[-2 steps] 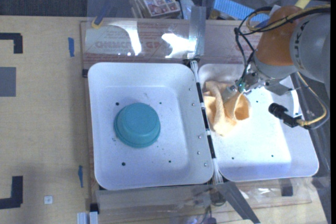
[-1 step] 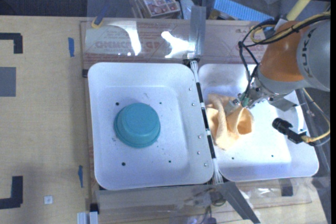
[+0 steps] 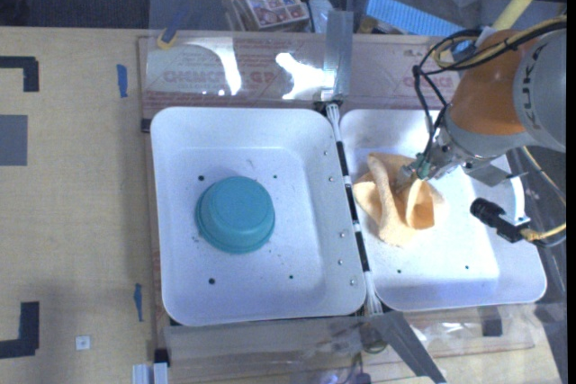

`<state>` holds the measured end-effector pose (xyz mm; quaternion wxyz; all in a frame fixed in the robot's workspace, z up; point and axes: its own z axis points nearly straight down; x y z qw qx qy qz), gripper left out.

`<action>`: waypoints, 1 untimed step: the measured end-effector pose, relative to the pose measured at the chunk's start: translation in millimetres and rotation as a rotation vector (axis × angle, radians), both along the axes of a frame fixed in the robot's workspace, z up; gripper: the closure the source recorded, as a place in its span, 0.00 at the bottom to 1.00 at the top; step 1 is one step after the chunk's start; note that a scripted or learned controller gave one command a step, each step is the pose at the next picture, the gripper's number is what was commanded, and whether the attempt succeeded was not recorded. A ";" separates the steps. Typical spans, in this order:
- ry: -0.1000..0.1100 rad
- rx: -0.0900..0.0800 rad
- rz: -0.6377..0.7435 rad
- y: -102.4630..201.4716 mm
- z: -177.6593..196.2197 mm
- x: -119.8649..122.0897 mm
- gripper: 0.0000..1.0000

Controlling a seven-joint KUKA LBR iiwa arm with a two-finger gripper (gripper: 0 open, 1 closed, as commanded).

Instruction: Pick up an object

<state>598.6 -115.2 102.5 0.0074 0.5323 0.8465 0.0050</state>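
Observation:
A crumpled yellow-orange cloth lies in the right bin, near its left wall. My gripper is down on the cloth's upper right part, its fingertips at the fabric, with folds of cloth bunched around them. A teal upturned bowl sits in the left bin, left of its middle. The arm with its orange band comes in from the right above the right bin.
A black fitting with a white bracket hangs off the arm over the right bin's right half. A clear plastic wall stands behind the bins. Boxes and clutter lie on the floor beyond.

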 end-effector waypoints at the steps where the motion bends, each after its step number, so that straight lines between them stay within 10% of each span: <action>1: 0.015 -0.001 -0.075 77.7 131.6 59.2 1.00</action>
